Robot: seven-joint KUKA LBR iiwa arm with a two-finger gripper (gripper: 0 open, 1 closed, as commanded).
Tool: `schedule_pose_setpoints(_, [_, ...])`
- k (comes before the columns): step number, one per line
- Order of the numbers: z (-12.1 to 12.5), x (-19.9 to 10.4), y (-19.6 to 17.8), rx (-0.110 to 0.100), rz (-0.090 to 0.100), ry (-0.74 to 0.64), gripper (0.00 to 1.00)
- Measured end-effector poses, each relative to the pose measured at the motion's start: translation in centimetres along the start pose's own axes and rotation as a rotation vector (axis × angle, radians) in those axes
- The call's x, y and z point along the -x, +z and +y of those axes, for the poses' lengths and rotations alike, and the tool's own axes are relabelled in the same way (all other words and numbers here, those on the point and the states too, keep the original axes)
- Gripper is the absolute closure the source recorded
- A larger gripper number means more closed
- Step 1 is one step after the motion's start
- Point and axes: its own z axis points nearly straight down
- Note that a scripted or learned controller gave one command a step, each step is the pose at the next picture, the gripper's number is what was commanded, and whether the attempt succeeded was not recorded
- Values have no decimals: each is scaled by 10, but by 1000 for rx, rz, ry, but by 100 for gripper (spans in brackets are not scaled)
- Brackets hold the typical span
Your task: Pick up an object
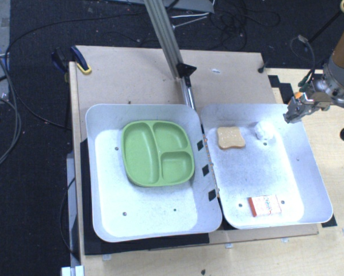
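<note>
Hovering at the two o'clock edge of the right bin (310,171), the jaws (293,115) are seen too small and dark for their state to be told, and nothing is shown between them. Three candidates are spread well apart, probably for clean approaches: a toast slice (230,137) at eleven o'clock, a pale blurred lump (264,131) beside it, a red-and-white packet (264,205) at six. A green divided plate (159,153) is left in the left bin (103,211).

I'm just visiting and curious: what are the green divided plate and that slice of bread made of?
The green plate looks like moulded plastic, with a smooth, even, slightly matte colour and rounded compartment walls. The bread slice has a uniform tan face and a tidy darker crust; it is probably a plastic or foam toy, though real bread can't be ruled out.
</note>
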Motion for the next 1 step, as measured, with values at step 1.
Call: schedule_pose_setpoints(1, [3,-55,15,-7,3,-3,100])
